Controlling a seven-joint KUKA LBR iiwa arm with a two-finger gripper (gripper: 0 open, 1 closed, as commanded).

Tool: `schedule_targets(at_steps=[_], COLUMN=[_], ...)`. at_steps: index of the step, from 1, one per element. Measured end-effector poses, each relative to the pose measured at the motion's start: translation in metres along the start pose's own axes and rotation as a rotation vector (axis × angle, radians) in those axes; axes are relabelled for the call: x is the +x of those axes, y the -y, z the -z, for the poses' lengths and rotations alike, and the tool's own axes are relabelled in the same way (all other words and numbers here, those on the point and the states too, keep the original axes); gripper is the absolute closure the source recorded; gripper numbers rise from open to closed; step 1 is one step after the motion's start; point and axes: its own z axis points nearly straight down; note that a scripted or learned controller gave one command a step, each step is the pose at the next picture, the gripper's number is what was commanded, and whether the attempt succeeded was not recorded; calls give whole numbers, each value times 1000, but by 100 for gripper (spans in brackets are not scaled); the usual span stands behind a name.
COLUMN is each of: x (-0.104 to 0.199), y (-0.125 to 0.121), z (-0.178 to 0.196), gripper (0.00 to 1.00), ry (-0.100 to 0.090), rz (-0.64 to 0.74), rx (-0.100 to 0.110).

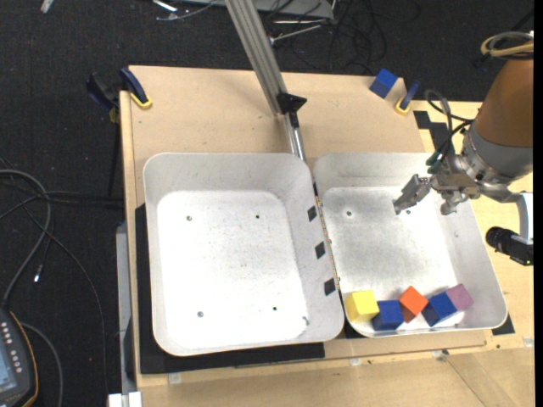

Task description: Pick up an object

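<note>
Several small blocks lie along the front edge of the right bin point(339, 176): a yellow block point(362, 303), a blue block point(389, 314), an orange block point(413, 302), a second blue block point(439, 309) and a purple block point(459, 296). My gripper point(423, 208) hangs over the back part of the right bin, well behind the blocks. It is open, its fingers spread with nothing between them.
The left bin point(157, 227) sits beside the right one. A metal pole point(259, 45) slants across the bench's back to the gap between the bins. A loose blue block point(384, 82) rests on the bench at the back right. Clamps grip the bench's back corners.
</note>
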Motion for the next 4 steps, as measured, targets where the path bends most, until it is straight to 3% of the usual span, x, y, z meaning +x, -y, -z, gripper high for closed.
schedule_targets(at_steps=[2, 3, 4], x=[7, -52, -13], y=[22, -30, -70], z=[-19, 20, -141], gripper=[0, 0, 0], ry=[0, 6, -1], rz=[2, -2, 6], rx=[0, -9, 5])
